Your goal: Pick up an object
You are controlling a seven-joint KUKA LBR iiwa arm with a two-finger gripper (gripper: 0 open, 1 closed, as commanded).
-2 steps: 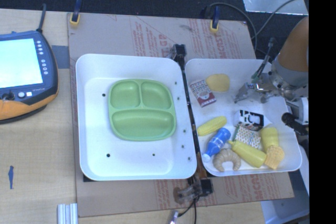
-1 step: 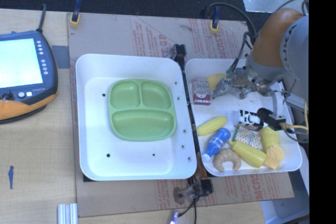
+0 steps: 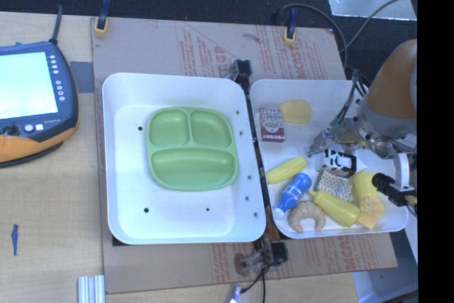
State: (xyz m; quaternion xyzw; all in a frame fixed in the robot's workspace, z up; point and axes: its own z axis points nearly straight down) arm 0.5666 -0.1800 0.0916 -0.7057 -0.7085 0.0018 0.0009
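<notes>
My gripper (image 3: 335,152) hangs low over the middle of the right bin (image 3: 323,90), just above a checkered cracker-like piece (image 3: 334,186). Around it lie a small red and white box (image 3: 272,124), a pale yellow round piece (image 3: 295,111), a yellow corn cob (image 3: 286,169), a blue bottle (image 3: 294,192), a tan croissant (image 3: 306,216), a yellow bottle (image 3: 336,208) and further yellow pieces (image 3: 367,196). The arm's grey and orange wrist (image 3: 389,92) covers the bin's right side.
The left bin (image 3: 120,174) holds a green divided plate (image 3: 191,147). A tablet-like pendant (image 3: 32,99) lies on the bench at far left. Clamps (image 3: 101,18) pin the cardboard sheet at the back, and cables run along the right.
</notes>
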